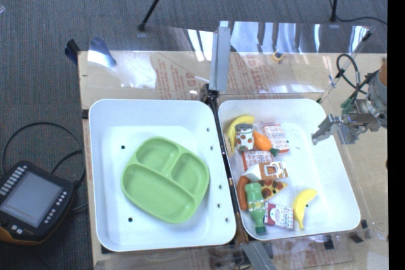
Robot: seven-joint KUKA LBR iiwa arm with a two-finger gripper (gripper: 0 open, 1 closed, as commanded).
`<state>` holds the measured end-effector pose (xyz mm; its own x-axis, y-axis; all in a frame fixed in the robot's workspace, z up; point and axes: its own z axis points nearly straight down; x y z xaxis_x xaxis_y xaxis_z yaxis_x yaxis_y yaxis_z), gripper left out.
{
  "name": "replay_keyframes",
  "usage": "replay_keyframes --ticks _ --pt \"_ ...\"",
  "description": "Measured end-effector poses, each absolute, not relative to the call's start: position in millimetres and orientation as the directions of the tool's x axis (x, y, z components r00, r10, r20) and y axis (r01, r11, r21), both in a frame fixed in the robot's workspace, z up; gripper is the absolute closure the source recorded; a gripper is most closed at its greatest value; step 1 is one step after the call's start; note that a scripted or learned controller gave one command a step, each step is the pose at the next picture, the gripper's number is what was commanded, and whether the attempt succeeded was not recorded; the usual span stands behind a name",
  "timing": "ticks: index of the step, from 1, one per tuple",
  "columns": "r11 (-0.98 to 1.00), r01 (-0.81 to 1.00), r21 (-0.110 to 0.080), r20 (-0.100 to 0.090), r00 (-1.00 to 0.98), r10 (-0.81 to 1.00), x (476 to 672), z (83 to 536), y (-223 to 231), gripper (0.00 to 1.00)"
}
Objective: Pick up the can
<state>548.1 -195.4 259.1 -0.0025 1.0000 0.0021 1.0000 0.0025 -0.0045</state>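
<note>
you are at the approach step: the claw point(324, 129) hangs over the right edge of the right bin point(329, 167), well apart from the can point(244, 136), and nothing sits in it. from this slanted view you cannot tell whether it is released or clenched, so check that before you commit. the can stands upright in the far left part of the right bin, close to the wall shared with the left bin point(107, 129). it looks small and cylindrical, with a pale top and a label of dark, red and light patches; the print is too small to read. a banana point(239, 123) curves around its far and left side, touching or nearly so, an orange carrot-like piece point(262, 141) lies just beside it on the right, and a flat carton point(256, 158) lies just near of it. in my judgement the next move calls for carrying the claw left across the bin, centring above the can, and lowering straight with little room on either side. the green divided plate point(166, 179) in the left bin plays no part.
</note>
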Motion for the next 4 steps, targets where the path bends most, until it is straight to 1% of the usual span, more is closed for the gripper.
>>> replay_keyframes --ticks 1,2,3,4 --pt "-0.078 0.997 -0.004 0.000 0.078 0.997 486.9 362.3 -113.8 0.00" --pt "0.367 0.930 0.000 -0.001 -0.367 0.930 493.7 426.4 -38.6 0.00" --pt "0.465 0.885 -0.002 0.000 -0.465 0.885 520.6 436.4 20.9 0.00" --pt "0.382 0.924 -0.002 0.000 -0.382 0.924 527.2 436.1 54.8 0.00"
